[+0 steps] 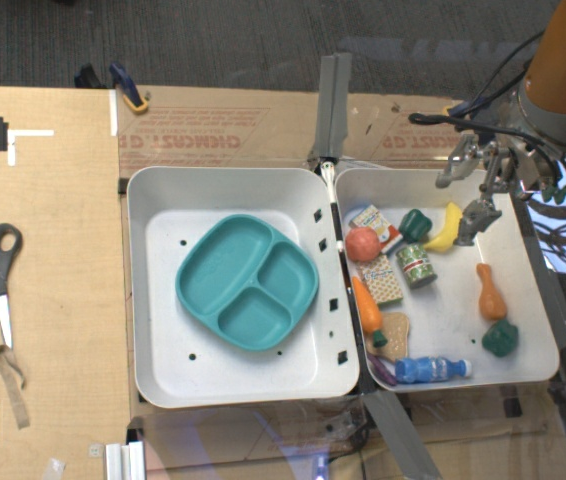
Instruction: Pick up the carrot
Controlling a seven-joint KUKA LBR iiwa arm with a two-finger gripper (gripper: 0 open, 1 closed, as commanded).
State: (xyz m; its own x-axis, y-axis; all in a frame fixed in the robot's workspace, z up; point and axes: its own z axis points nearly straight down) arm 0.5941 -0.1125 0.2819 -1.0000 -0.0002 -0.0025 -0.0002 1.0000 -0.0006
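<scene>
Nothing is lifted yet: carrot is lying by the right bin's left wall; gripper is hovering open, empty, beside the banana.

glossy teal plastic tray, matt cardboard

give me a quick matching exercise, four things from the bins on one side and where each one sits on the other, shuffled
Things
1. teal plate
2. carrot
3. water bottle
4. banana

Places
A. near edge of the right bin
B. far part of the right bin, just below the claw
C. middle of the left bin
D. left side of the right bin, by the divider

Pairs: 1-C, 2-D, 3-A, 4-B
</scene>
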